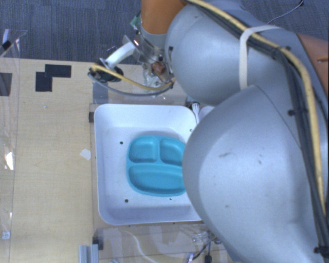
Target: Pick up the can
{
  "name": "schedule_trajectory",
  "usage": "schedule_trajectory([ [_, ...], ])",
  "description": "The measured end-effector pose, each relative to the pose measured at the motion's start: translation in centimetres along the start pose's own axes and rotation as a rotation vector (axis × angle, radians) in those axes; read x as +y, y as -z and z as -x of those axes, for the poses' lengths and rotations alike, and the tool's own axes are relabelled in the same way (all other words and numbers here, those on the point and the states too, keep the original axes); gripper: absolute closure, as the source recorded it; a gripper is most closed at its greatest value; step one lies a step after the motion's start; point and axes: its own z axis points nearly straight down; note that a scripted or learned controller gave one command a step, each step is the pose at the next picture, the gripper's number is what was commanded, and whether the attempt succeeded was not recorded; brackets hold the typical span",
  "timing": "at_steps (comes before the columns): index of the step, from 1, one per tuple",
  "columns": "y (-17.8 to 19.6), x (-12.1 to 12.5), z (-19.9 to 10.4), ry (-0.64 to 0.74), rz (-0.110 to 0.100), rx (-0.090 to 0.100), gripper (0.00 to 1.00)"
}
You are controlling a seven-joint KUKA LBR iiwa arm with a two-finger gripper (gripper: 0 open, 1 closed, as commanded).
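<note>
Looming nearest, grey arm (247,169): bulky joints cover the right half, reaching from lower right up toward the top centre. Bends there into an orange band (157,13) above the wrist. Ends in the gripper (154,69), set just past the far rim of a white bin (105,169); wide or narrow, cannot tell. Trails a yellow cable (126,78) leftward from the wrist. Counted: one blue tray (154,167) with three compartments, lying flat in the bin, right edge hidden under the arm. No saying where the can sits.
</note>
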Motion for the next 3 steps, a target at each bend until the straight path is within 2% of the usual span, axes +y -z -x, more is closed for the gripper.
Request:
schedule_trajectory([
  [1,-0.1,-4.2,6.6,-0.369,0.003,-0.009,1.0],
  [2,1.1,-4.0,6.5,-0.37,0.002,-0.004,1.0],
  [3,-4.3,-6.4,9.8,-0.287,0.003,-0.012,1.0],
])
